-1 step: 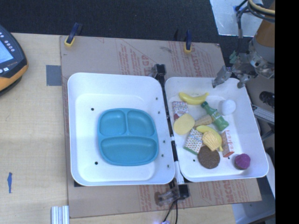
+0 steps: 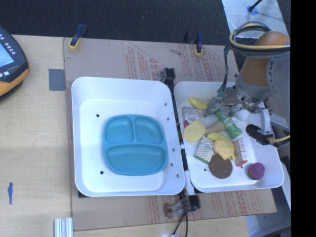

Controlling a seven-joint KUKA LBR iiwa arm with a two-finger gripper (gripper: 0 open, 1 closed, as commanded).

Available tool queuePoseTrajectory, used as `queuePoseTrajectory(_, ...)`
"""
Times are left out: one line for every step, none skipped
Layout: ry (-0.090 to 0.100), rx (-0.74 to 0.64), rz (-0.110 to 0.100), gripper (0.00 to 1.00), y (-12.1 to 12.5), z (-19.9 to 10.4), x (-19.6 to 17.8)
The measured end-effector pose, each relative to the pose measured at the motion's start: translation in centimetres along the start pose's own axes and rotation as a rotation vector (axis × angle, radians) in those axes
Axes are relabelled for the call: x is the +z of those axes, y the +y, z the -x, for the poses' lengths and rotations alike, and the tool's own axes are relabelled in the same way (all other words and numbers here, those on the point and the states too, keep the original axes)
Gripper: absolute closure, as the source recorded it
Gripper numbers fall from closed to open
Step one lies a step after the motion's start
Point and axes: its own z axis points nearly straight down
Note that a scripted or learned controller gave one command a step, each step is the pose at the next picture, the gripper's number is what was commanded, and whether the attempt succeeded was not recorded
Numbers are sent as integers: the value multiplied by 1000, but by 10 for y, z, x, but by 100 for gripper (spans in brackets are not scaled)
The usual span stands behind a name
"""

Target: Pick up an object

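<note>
My gripper (image 2: 217,107) hangs low over the back of the right bin (image 2: 274,180), below the grey wrist with its orange band. It sits just above a green bottle (image 2: 229,125) and right of a yellow banana (image 2: 198,102). The same bin holds several toys: a pale yellow round piece (image 2: 194,131), a yellow shell-shaped piece (image 2: 224,148), a brown cookie (image 2: 220,167), a purple ball (image 2: 256,170), a green-patterned packet (image 2: 203,150) and a red-and-white packet (image 2: 240,152). Nothing is visibly lifted.
The left bin (image 2: 84,132) holds a blue divided plate (image 2: 134,144). A metal divider with clamps runs between the bins (image 2: 177,132). A yellow-and-grey pendant (image 2: 10,60) lies at the bench's far left. Cables loop around the arm at the upper right.
</note>
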Motion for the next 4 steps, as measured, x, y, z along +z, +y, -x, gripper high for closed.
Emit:
queuePoseTrajectory(1,8,-5,0,-92,57,-3)
queuePoseTrajectory(5,2,-2,0,-143,8,-2)
queuePoseTrajectory(4,1,-4,100,-141,12,-9)
queuePoseTrajectory(5,-6,1,100,-128,-57,-4)
